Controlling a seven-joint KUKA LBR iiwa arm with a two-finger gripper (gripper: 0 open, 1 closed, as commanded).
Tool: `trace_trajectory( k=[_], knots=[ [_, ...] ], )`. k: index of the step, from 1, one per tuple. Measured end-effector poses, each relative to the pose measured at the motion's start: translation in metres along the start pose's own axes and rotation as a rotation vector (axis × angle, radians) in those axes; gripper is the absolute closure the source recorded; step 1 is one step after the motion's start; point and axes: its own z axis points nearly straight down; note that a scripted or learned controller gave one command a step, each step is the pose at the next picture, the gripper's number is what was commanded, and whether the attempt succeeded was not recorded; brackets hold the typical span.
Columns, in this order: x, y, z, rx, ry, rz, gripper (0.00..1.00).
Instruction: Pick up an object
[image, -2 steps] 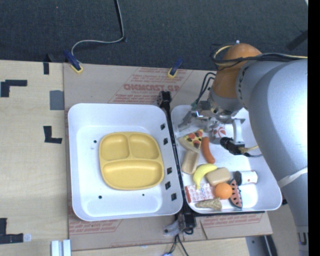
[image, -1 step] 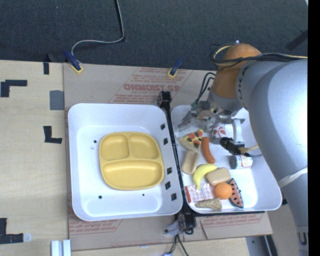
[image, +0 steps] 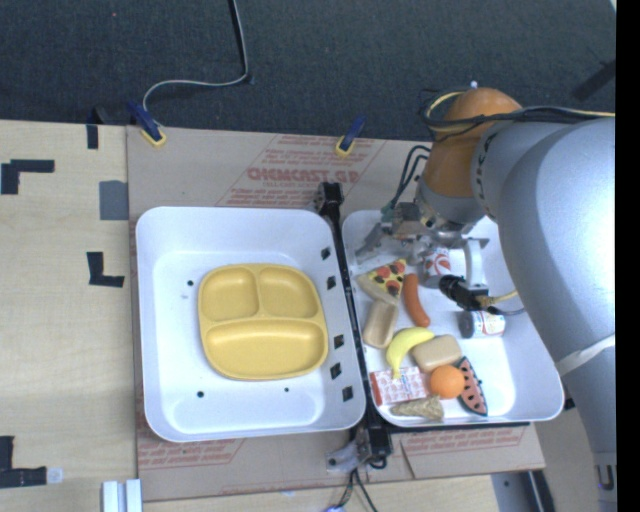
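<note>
Gripper (image: 415, 240) above pizza slice (image: 385, 280) in right bin (image: 525, 375), grip unclear.

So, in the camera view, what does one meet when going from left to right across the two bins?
Left bin → yellow divided plate → black divider between the bins → banana → orange → watermelon slice → right bin's outer rim.

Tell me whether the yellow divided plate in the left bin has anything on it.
Empty. The yellow divided plate lies flat in the left bin, and all three compartments show bare yellow; the toy food lies in the right bin.
</note>
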Motion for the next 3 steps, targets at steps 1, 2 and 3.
trace_trajectory(
  k=[1,2,3],
  knots=[
    [-0.0013,0.0012,0.0,0.001,0.001,-0.001,0.0],
    [-0.0003,0.0012,0.0,0.0,0.0,0.0,0.0],
    [0.0001,0.0012,0.0,0.0,0.0,0.0,0.0]
  ],
)
